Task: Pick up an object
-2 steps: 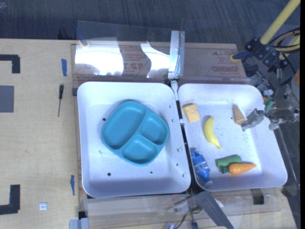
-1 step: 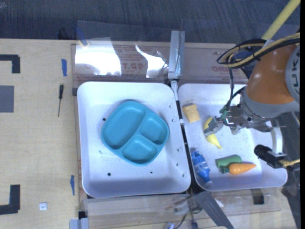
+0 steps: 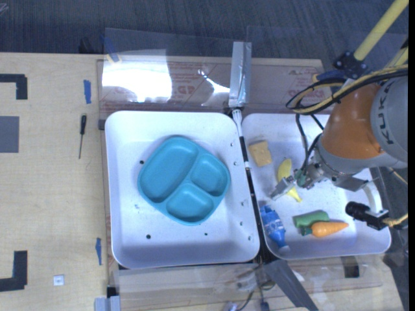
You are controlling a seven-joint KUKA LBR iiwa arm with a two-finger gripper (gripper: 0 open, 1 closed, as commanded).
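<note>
In the right bin (image 3: 369, 241) lie a tan block (image 3: 260, 153), a yellow banana-shaped piece (image 3: 284, 169), a blue bottle (image 3: 273, 225), a green piece (image 3: 308, 218) and an orange carrot (image 3: 328, 228). My gripper (image 3: 292, 185) hangs low over the yellow piece, crossing its lower half, so yellow shows above and below it. The view does not show whether it has hold of the yellow piece. The arm with its orange band (image 3: 350, 131) comes in from the right.
The left bin (image 3: 123, 238) holds a blue divided plate (image 3: 184, 179). A metal divider (image 3: 238, 76) and clear sheet stand behind the bins. Cables (image 3: 324, 89) run above the arm, and a black fitting (image 3: 363, 214) sticks out over the right bin's right side.
</note>
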